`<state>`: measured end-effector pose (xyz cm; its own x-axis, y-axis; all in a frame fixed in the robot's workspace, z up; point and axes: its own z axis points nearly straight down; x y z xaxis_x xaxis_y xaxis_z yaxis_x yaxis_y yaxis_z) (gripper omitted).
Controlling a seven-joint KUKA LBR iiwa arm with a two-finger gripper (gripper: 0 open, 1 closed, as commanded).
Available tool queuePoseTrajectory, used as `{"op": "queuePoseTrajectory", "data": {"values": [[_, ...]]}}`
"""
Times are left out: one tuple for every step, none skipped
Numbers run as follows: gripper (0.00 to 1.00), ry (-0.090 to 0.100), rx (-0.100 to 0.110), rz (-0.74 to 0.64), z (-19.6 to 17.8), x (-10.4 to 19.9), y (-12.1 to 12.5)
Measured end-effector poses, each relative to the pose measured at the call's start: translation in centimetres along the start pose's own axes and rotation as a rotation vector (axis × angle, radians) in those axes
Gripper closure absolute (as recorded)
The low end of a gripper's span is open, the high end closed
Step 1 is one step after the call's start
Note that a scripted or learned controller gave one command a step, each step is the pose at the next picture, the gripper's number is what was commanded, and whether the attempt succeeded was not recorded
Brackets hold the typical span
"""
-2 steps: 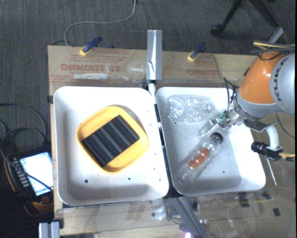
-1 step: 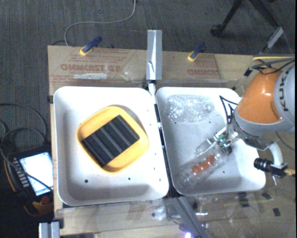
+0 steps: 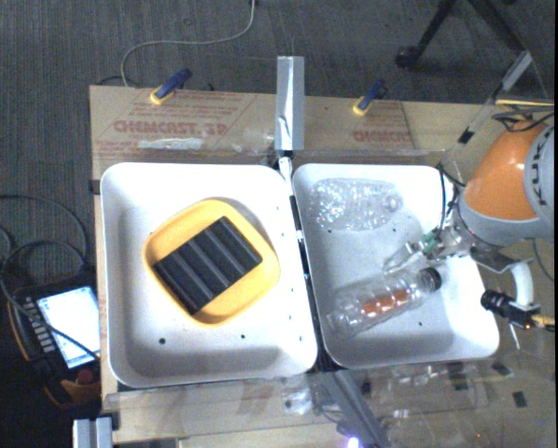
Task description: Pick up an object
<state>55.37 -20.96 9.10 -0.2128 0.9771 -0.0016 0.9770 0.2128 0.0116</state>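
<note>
In the right bin [image 3: 466, 329] a clear plastic bottle [image 3: 383, 301] lies on its side, with reddish contents and a dark cap pointing right. A crumpled clear bottle [image 3: 355, 203] rests near that bin's far wall. A yellow block with a black ribbed top [image 3: 212, 259] sits tilted in the middle of the left bin [image 3: 130, 343]. My gripper [image 3: 426, 248] reaches down over the right bin's right side, just above the capped end of the lying bottle. The orange band [image 3: 508, 185] of the arm is above it at the right edge.
Two blue-and-yellow clamps [image 3: 170, 86] [image 3: 370, 94] hold the brown board behind the bins. A grey upright post [image 3: 289, 110] stands at the divide between the bins. Cables and a small screen [image 3: 64, 320] lie on the floor to the left.
</note>
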Motion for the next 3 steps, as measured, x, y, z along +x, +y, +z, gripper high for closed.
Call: {"op": "queuePoseTrajectory", "data": {"values": [[0.00,0.004,0.003,0.267,0.2,-1.1,6.5],[0.00,-0.003,0.018,0.146,0.4,-1.3,11.4],[0.00,-0.001,0.012,0.146,-7.7,-2.5,5.8]]}}
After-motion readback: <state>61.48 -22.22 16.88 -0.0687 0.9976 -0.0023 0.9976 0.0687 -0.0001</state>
